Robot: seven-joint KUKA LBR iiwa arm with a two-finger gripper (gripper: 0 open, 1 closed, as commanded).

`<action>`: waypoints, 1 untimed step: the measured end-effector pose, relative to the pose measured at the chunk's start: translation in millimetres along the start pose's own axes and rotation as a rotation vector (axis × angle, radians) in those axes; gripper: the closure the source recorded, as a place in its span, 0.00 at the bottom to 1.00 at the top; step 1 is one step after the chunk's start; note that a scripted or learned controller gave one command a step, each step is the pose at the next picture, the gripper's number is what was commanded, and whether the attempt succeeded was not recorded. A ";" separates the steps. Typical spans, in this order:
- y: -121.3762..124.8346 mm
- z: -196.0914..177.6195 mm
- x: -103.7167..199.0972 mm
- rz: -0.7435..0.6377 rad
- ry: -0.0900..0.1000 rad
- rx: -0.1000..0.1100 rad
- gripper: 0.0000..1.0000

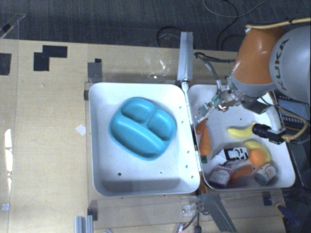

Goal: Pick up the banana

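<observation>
I see the gripper (217, 102) over the far left part of the right bin (214, 178), hanging from the grey arm (291, 62) with its orange band (255, 47). The metal parts are small and bright here, so I cannot tell how wide the gripper stands, and I see nothing held in it.

The banana (240, 131) lies on the floor of the right bin, near the middle, a little toward the right edge of the tabletop from the gripper and apart from it. Its right end goes under a black part of the arm (266, 131).

A carrot (205, 141) lies along the left wall of this bin, just below the gripper. Toward the near edge of the bin I see a second yellow piece (252, 145) touching an orange fruit (258, 156), a black and white packet (236, 154), a dark round container (219, 175), a reddish item (241, 171) and a small can (265, 174), all crowded together.

The left bin (97, 178) carries a blue divided plate (142, 126) in its middle. The two bins stand side by side on the tabletop (43, 144), with a metal rail (184, 57) rising between them at the far edge.
</observation>
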State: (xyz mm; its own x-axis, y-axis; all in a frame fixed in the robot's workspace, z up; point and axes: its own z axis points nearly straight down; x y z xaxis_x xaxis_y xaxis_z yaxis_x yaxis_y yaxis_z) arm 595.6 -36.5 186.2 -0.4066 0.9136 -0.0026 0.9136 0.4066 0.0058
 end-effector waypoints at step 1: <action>-62.5 0.1 1.8 -0.126 0.000 0.000 0.00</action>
State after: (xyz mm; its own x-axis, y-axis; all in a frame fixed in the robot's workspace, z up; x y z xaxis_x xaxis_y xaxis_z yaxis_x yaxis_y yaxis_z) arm 537.8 -60.3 185.7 -0.5179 0.8554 -0.0033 0.8554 0.5179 0.0054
